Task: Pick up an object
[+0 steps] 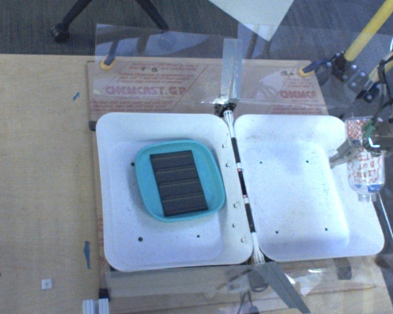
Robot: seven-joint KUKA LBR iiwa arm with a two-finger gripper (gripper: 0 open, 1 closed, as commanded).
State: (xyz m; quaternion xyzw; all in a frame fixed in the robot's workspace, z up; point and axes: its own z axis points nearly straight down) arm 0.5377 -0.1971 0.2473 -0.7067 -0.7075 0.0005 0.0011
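Clear plastic bottle (365,169) with a red and white label shows at the far right of the camera view, over the right-hand rim of the right bin (295,241), standing roughly upright with its cap end toward the top. The gripper (351,150) is right against it, at the bottle's upper left, with dark parts of the wrist just above. The two overlap in the view, so it cannot be told whether the bottle is actually clamped, nor how far the tool is open. The left bin (118,241) holds a teal dish (144,175) with rounded corners, lying flat near the bin's middle and turned slightly. A dark ridged block (178,183) lies inside the dish. The two bins touch along their shared edge, on a wooden bench (33,175).
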